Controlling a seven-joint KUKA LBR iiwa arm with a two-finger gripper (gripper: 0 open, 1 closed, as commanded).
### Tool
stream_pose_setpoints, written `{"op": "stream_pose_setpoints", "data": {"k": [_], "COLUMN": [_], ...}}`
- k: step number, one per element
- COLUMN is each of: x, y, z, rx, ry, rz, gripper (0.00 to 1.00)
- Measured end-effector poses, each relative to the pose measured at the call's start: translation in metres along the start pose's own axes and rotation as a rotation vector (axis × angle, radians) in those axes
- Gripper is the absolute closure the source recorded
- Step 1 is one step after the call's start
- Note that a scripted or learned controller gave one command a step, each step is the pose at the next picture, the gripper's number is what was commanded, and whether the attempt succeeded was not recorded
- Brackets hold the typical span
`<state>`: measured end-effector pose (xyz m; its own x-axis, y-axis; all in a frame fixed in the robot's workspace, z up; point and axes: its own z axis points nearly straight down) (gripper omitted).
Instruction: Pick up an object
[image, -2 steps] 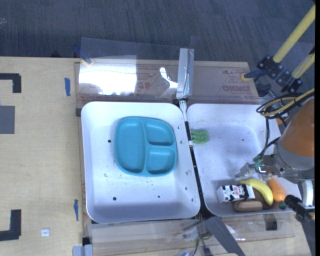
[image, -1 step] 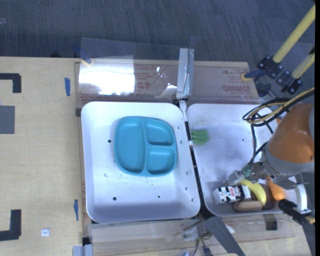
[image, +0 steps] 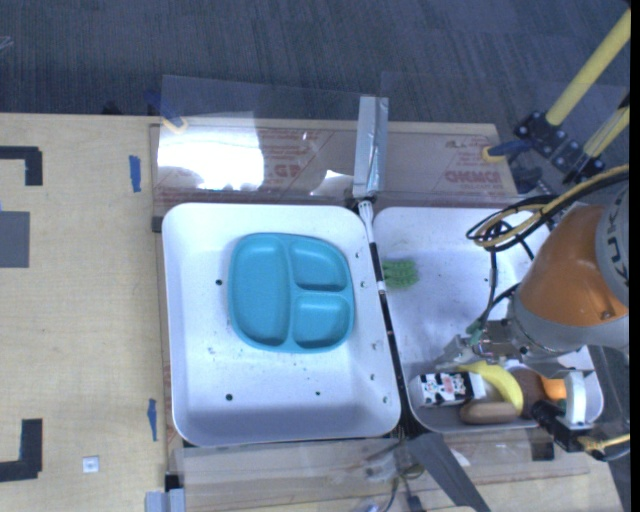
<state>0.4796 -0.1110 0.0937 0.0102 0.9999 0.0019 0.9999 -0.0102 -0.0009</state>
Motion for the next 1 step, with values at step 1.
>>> {"op": "stream_pose_setpoints", "data": {"k": [1], "x": [-0.0442], "y": [0.0891], "z": [0.0059], "rx": [-0.004], "ry": [-0.004], "rz": [-0.485], "gripper": [0.0]}}
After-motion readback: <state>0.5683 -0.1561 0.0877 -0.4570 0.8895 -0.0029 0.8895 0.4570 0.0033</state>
